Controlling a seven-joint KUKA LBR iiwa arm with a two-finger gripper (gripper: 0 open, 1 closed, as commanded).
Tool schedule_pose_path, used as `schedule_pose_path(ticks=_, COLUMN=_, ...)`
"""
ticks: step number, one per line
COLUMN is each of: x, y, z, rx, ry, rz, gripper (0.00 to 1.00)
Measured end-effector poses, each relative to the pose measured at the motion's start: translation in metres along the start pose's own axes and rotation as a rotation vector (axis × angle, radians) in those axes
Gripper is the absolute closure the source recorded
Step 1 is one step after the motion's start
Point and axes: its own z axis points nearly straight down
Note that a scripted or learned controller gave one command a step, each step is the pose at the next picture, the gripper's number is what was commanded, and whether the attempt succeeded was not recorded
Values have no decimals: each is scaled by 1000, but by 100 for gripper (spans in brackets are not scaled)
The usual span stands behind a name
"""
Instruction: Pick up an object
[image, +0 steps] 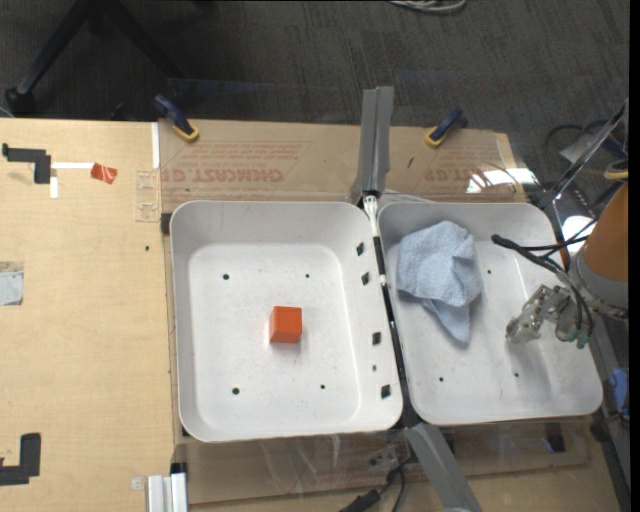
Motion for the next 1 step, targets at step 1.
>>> schedule_pose_path(ticks=1, x=-10, y=30, z=-102, rx=-1, ry=-2, rz=-141, gripper=100)
